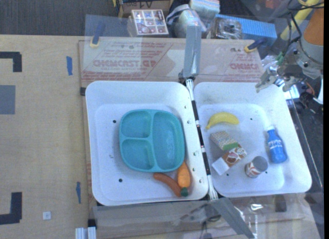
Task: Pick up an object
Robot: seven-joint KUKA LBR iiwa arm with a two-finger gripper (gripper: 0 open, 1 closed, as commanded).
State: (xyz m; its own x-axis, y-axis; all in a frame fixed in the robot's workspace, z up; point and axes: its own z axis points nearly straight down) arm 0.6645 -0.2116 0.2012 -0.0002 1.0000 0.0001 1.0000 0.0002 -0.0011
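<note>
Carrot (183, 177) at left bin (97, 145) front edge, gripper (272, 76) over right bin's (300, 173) back rim

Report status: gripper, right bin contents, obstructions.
Gripper above right white bin's far corner, nothing between fingers. Yellow banana, blue bottle, small cartons and can lying untouched. Nothing blocking.

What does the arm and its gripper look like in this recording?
The arm shows at the right edge: an orange band over a grey wrist, with yellow and black cables looping above it. The gripper is small, grey metal, with thin fingers and a few tiny green and blue spots.
</note>
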